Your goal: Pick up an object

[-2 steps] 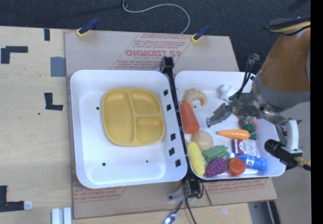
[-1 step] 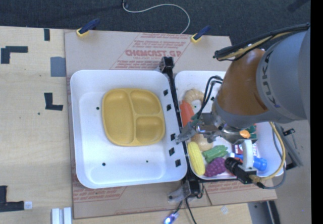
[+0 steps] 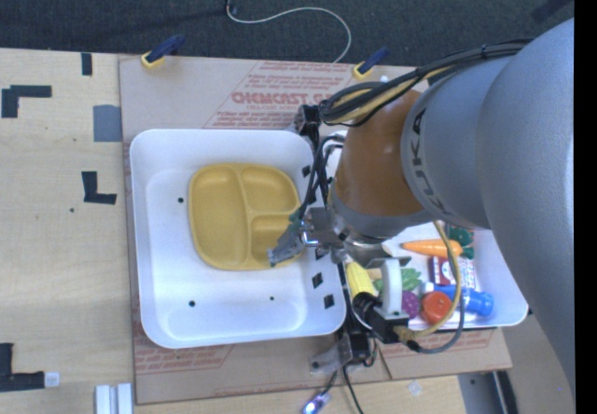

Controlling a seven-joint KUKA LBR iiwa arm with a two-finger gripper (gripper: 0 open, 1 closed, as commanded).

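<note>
End effector [image 3: 285,252]: placed at plate's [image 3: 231,207] right edge, left bin [image 3: 159,244] | finger state cannot be told | toys [image 3: 438,296] heaped in right bin | nothing lifted; pick judged pending

— How is the scene lit?
— Even, diffuse light is cast from above; soft glare is seen on the shallow white plastic bin [image 3: 149,216].
— And sharpness?
— Mild softness is noted throughout; the large grey metal arm [image 3: 522,142] is rendered blurred, and faint shadow is thrown beneath it.
</note>
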